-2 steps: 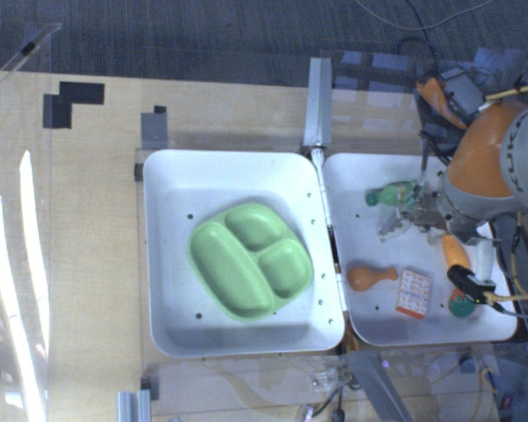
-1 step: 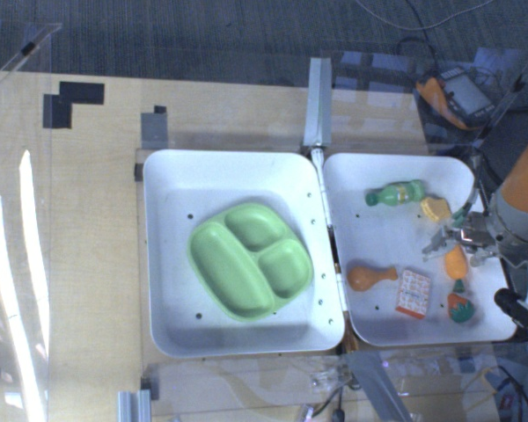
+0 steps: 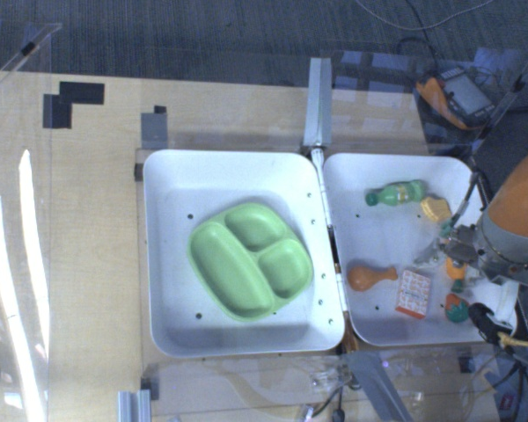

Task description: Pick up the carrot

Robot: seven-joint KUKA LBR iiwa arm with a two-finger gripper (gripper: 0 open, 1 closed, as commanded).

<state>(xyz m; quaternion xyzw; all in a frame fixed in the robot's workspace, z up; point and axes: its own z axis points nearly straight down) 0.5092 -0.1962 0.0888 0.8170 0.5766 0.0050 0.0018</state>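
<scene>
The carrot [image 3: 458, 270] lies in the right bin [image 3: 378, 323], close to its right side, right by the gripper [image 3: 447, 246]. I cannot tell how the gripper is set. A green bottle [image 3: 396, 193] lies farther back. A green tray [image 3: 250, 259] sits in the left bin [image 3: 167, 236].

Grey robot arm [image 3: 521, 227] with an orange band enters from the right edge, wrist bent downward, its pincer [image 3: 453, 251] lowered at the near right side.
</scene>
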